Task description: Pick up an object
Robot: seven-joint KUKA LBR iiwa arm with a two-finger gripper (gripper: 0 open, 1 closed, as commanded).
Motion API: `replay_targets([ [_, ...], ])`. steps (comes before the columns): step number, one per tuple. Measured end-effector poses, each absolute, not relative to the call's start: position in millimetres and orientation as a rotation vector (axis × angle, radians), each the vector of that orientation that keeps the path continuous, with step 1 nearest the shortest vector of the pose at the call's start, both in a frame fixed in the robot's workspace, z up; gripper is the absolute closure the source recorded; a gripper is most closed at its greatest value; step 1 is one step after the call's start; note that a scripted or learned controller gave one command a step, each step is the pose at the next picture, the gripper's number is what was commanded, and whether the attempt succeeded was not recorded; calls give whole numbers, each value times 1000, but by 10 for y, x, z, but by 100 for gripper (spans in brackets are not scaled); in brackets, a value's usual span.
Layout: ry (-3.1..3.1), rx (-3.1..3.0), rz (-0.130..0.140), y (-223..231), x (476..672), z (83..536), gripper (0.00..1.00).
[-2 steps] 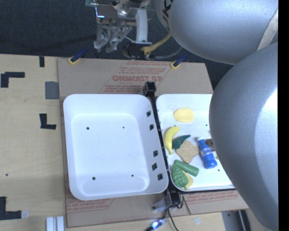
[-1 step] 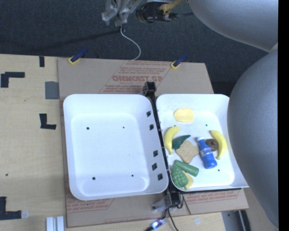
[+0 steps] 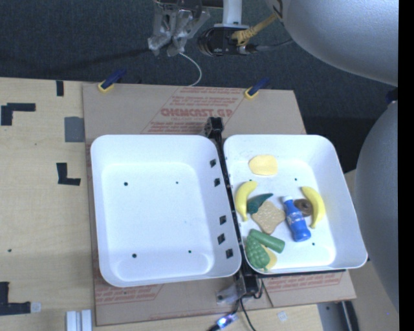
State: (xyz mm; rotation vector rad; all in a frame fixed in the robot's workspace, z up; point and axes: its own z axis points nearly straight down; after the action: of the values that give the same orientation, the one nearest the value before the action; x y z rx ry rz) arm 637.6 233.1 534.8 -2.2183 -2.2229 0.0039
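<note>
The right bin [image 3: 323, 155] holds several toy foods. A pale yellow disc [image 3: 263, 165] lies at its back. A yellow banana [image 3: 244, 197] lies along the left wall beside a dark teal piece [image 3: 261, 202] and a tan cracker [image 3: 268, 218]. A blue bottle [image 3: 297, 223] lies next to a brown ring [image 3: 303, 206] and a second banana [image 3: 315, 204]. Near the front left corner lies a green ridged vegetable [image 3: 264, 243]. My gripper [image 3: 170, 39] hangs high over the dark floor behind the bench, far from both bins.
The left bin [image 3: 152, 207] stands beside the right one on a cardboard sheet [image 3: 194, 110]. Black clips [image 3: 215, 126] join the bins along the middle. Cables and a white post [image 3: 231, 16] sit at the back. The grey arm [image 3: 349, 32] crosses the upper right.
</note>
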Motion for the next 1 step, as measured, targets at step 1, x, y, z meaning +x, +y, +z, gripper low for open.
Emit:
replay_targets([
  [1,-2223,-2219,3,2329,6112,5349,100],
])
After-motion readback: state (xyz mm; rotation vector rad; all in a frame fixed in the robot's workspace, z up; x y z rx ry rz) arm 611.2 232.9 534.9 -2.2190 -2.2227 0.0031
